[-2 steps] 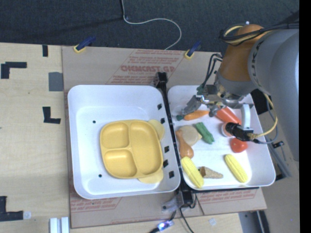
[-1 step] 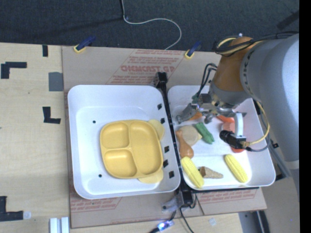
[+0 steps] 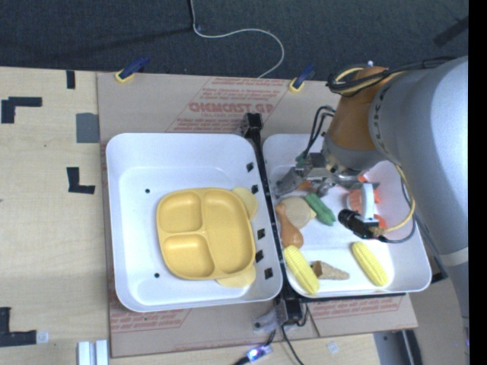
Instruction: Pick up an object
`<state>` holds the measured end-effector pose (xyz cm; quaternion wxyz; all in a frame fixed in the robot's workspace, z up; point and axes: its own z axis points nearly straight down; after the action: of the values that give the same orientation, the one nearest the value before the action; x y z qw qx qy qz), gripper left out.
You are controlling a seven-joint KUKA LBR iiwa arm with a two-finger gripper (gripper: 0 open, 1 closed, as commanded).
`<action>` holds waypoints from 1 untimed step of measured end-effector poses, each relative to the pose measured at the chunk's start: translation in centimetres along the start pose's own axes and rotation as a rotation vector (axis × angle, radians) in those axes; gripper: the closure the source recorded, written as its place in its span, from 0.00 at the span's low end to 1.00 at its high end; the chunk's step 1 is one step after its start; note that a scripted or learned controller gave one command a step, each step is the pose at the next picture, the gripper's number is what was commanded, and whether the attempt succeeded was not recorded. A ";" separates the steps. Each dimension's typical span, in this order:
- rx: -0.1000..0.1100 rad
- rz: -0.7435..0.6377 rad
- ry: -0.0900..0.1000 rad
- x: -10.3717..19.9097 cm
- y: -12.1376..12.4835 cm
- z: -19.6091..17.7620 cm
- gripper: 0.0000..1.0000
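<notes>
1. The gripper (image 3: 303,184) hangs low over the back left part of the right bin (image 3: 415,280), just beside the wall it shares with the left bin (image 3: 125,204). I cannot tell whether it is spread, pressed together or pinching anything.
2. The things to pick lie in the right bin. A green vegetable (image 3: 321,209) lies just in front of the gripper, touching a tan lump (image 3: 295,213), and an orange-brown piece (image 3: 293,238) rests against that lump's near side.
3. Toward the front edge lie a corn cob (image 3: 300,269) by the shared wall and a second corn cob (image 3: 370,261) further right, with a small brown cone (image 3: 329,270) between them.
4. An orange and white thing (image 3: 356,201) lies right of the gripper, partly hidden under the arm (image 3: 426,143).
5. The left bin holds a yellow divided plate (image 3: 205,230). It lies on a paler yellow thing (image 3: 243,198) that sticks out at its back right and front.
6. Both bins sit on a cardboard sheet (image 3: 152,101) with red print — upside down here and too blurred to read surely.
7. Two blue and yellow clamps — one clamp (image 3: 133,68) at the left, another clamp (image 3: 302,74) near the arm — grip the sheet's back edge.
8. A white cable (image 3: 236,33) loops on the dark floor behind.
</notes>
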<state>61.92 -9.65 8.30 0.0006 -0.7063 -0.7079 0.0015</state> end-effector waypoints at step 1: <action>-0.002 -0.001 0.000 0.0 0.0 -1.2 1.00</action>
<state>61.98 -9.61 9.46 0.0000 -0.7061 -0.7081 0.0008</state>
